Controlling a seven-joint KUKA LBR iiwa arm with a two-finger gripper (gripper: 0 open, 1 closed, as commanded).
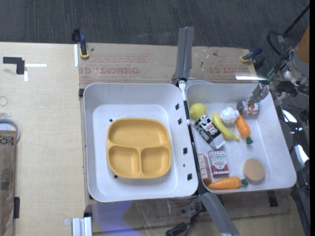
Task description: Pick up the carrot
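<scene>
Two shallow white bins sit side by side on the pale wooden surface (pixel 44 146). The left bin (pixel 93 132) carries a yellow divided plate (pixel 139 148) with three compartments, lying flat near its middle. The right bin (pixel 278 151) carries a scatter of toy food.

One carrot (pixel 226 183) lies on its side along the near wall of the right bin, its green tip pointing right, just beside a round tan cookie (pixel 254 170). Another carrot (pixel 243 127), shorter, lies tilted in the upper middle of that bin, with its green end toward the near side, next to a banana (pixel 224 127). A lemon (pixel 198 110) rests near the bin's left wall, above a black-and-white milk carton (pixel 209 130) that lies on its side. A white garlic bulb (pixel 229 114) sits between the lemon and the shorter carrot. Two small red and white boxes (pixel 214 163) lie by the left wall, above the long carrot.

The pincer (pixel 252 103) reaches in from the right and hangs at the far right part of the right bin, down at a small red and white can (pixel 251 109); I cannot tell whether its fingers are apart or together. It is near the shorter carrot and well apart from the long one
</scene>
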